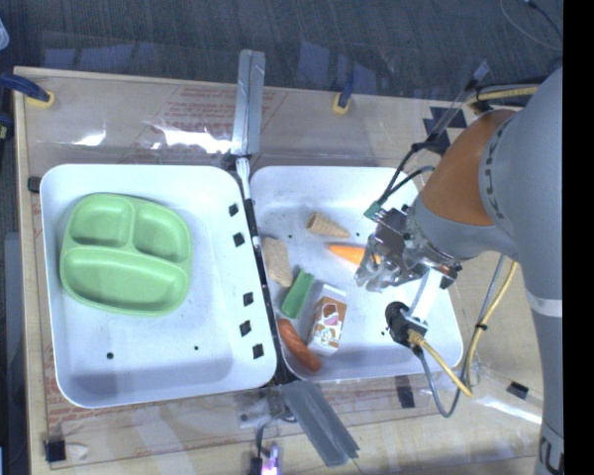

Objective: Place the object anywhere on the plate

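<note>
Hovering low over right bin (445, 334), end effector (376, 265) just beside carrot (346, 254); whether closed or apart, cannot tell. Nothing visibly gripped. Best play: centre over carrot, clamp across its width, lift clear of centre divider, carry to green plate (126, 253) in left bin (99, 364).

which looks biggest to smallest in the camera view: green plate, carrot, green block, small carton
1. green plate, largest by far
2. small carton
3. green block and carrot: look alike in size, and the claw covers the carrot's end, so unranked
</note>
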`<state>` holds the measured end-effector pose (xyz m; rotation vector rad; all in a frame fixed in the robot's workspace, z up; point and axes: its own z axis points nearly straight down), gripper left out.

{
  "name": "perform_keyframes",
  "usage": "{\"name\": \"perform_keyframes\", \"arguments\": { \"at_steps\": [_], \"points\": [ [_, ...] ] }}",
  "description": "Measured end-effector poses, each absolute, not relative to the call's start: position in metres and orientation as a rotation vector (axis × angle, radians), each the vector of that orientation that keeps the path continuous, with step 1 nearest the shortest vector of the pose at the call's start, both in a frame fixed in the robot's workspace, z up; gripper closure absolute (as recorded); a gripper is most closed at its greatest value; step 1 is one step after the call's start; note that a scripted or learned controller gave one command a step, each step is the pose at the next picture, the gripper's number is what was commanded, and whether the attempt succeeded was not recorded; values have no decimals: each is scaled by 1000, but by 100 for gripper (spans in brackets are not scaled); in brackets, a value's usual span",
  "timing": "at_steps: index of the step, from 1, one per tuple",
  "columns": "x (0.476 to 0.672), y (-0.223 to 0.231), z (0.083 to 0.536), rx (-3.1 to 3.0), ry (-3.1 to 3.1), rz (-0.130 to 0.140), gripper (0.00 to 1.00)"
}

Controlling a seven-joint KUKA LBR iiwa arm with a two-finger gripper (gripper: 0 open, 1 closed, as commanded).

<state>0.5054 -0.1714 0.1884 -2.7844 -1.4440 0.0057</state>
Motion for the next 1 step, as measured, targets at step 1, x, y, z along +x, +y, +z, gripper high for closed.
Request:
{"name": "perform_keyframes", "arguments": {
  "at_steps": [1],
  "points": [
    [522,-112,242,-2657,-1671,2,100]
  ]
}}
